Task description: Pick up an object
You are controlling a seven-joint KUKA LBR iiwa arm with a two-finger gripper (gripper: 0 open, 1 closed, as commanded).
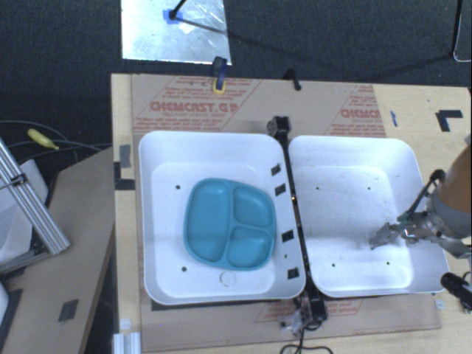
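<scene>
Two shallow white bins are seen side by side on the counter (243,98), which is covered with a brown sheet printed in red lettering; in the left bin (158,161) a blue divided plate (228,223) is laid flat near the middle, its three compartments facing up and no other thing resting in them; a small faint ring-like mark is made out on the bin floor just below the plate, too indistinct to be named; the right bin (354,157) is entered from the right by the grey arm (451,209), and the gripper (383,236) is held low over the right half of that bin's floor, well apart from the plate; whether the gripper is spread wide or drawn narrow cannot be told from this view, and no thing is seen between its tips; a row of dark clips is seen along the seam where the two bins meet; beyond the counter a shiny silver sheet (173,17) is laid on the dark floor
</scene>
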